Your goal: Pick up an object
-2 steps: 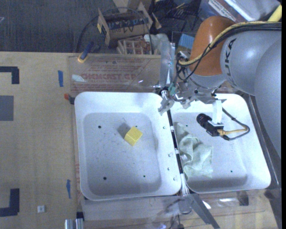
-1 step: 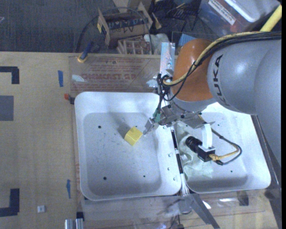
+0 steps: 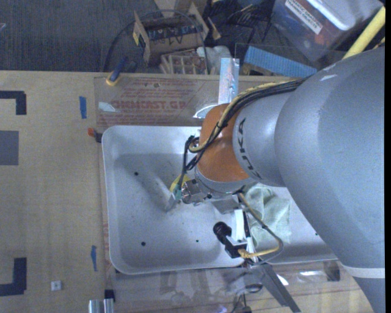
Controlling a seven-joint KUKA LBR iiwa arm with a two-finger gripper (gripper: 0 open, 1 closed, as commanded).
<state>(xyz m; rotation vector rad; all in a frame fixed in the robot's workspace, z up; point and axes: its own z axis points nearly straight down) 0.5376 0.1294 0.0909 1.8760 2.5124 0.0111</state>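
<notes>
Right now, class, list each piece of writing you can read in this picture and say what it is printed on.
"KUKA": black letters, seen sideways, on the grey arm beside its orange band.
Red lettering across the clear panel behind the white bin: too blurred to read.
White label on the blue-grey box at the top: print too small to read.

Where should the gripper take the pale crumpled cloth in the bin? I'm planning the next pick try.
Judging by its pose, pinch a raised fold near the middle of the cloth, coming straight down. It lies soft and bunched against the bin floor, partly under the arm, so no edge offers itself.
</notes>
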